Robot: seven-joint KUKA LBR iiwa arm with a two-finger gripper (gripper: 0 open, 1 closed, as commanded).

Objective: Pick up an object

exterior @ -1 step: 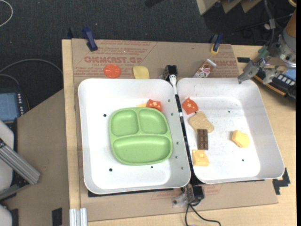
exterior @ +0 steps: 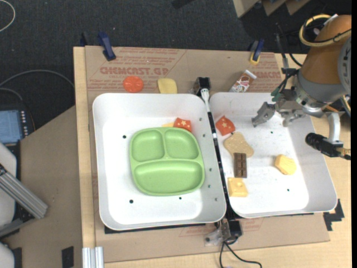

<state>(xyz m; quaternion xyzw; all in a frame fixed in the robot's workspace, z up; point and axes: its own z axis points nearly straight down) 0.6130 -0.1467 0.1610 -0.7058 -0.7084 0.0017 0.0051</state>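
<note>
At the bottom of the frame, the right bin holds a yellow cheese wedge near its lower left corner. Directly above the wedge lies a brown chocolate bar, its upper end touching a tan bread slice. A yellow block sits apart at the bin's centre right. A red wedge lies near the bin's upper left corner. The left bin contains a green divided plate at its centre, with a small red piece touching the plate's upper rim. The gripper hangs over the upper right area of the right bin with its two fingers spread apart and nothing between them. Beyond the bins, on the cardboard sheet, rest an orange round object, a pale yellow object and a small wrapped packet.
</note>
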